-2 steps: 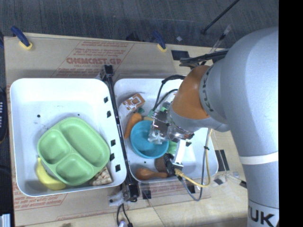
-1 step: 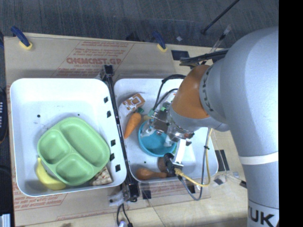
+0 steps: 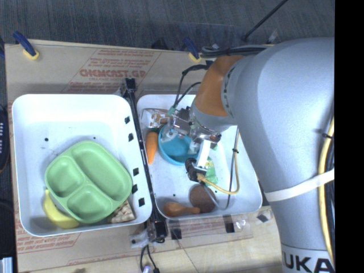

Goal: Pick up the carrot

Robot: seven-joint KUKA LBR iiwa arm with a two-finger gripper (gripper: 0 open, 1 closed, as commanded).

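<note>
Brown board (image 3: 85, 67) carries the grey arm's (image 3: 284, 124) reach and two white bins side by side. The arm leans over the right bin (image 3: 245, 193), its gripper (image 3: 173, 127) low above a blue bowl (image 3: 177, 148) (open or closed, I cannot tell). A green plate (image 3: 88, 181) fills much of the left bin (image 3: 23, 112). The carrot (image 3: 152, 147) lies along the right bin's wall nearest the left bin, just beside the bowl.

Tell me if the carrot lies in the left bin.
No, the carrot lies in the right bin, beside its left wall.
</note>
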